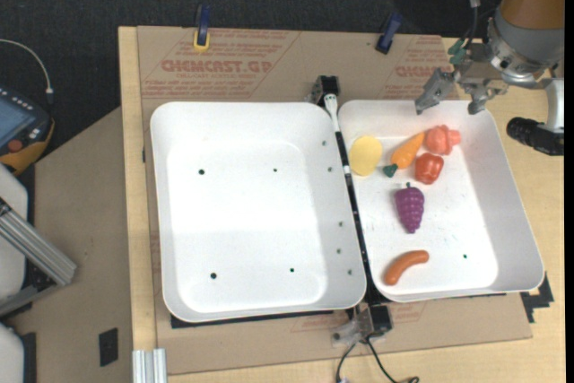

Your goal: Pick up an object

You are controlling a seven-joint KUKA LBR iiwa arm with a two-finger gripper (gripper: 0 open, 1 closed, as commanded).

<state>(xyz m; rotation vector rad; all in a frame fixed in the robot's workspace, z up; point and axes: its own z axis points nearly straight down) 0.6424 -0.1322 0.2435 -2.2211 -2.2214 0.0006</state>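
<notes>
Camera view: gripper hangs at upper right of frame, over the far rim of the right bin, fingers spread apart w/ nothing between them. Toys cluster just below it: carrot, pink piece, red pepper, yellow disc; grapes and sausage sit lower, apart.

Risk, imo: carrot, pink piece & pepper touch, so a descent could nudge neighbours or snag two.

Writing: red "CHEMCAST" on cardboard, rest of it unclear.
</notes>
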